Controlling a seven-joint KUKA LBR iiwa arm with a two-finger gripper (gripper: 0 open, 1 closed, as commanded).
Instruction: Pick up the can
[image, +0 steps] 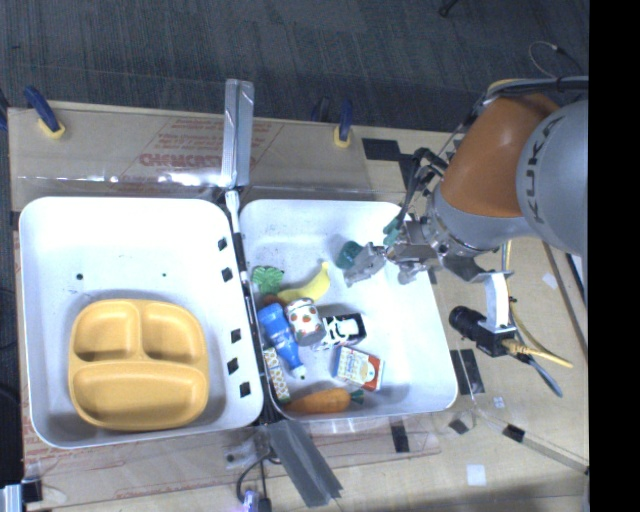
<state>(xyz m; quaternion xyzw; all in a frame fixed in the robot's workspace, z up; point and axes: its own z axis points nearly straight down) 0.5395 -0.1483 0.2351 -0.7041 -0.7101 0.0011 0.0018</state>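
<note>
The can (303, 321) is a small white cylinder with red markings. It lies in the right bin (420, 330), in the cluster of items along its left side, between a blue bottle (277, 338) and a black-and-white item (346, 327). My gripper (362, 257) hangs over the upper middle of the right bin, up and to the right of the can and apart from it. Its tip looks teal and grey. Nothing shows in its grasp.
Around the can lie a banana (310, 287), a green item (266, 277), a small carton (358, 368) and a carrot (320, 402). A yellow divided tray (138, 360) sits in the left bin (120, 235). The bin divider wall (240, 300) runs close to the cluster.
</note>
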